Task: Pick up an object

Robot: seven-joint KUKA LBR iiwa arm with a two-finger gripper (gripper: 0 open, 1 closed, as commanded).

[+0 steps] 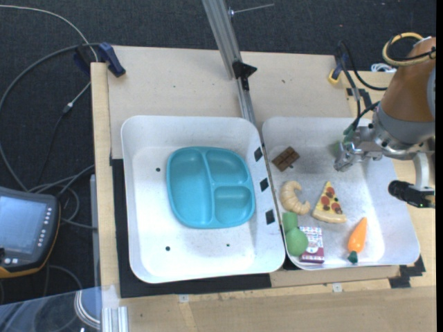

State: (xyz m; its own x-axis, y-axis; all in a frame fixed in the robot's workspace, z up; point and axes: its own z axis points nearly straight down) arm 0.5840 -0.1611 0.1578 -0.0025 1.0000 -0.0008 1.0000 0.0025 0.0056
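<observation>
Dark carpet surrounded the bench (180, 81), which filled mid-frame. At center left, the left bin (138, 185) held a teal divided plate (210, 187). Right of it, the right bin (394, 247) held a chocolate piece (285, 159), croissant (295, 196), green pear (296, 239), juice carton (313, 245), pizza slice (329, 204) and carrot (356, 236). Upper right, the gripper (344, 159) hung over bare bin floor; whether its jaws gaped could not be told.
</observation>
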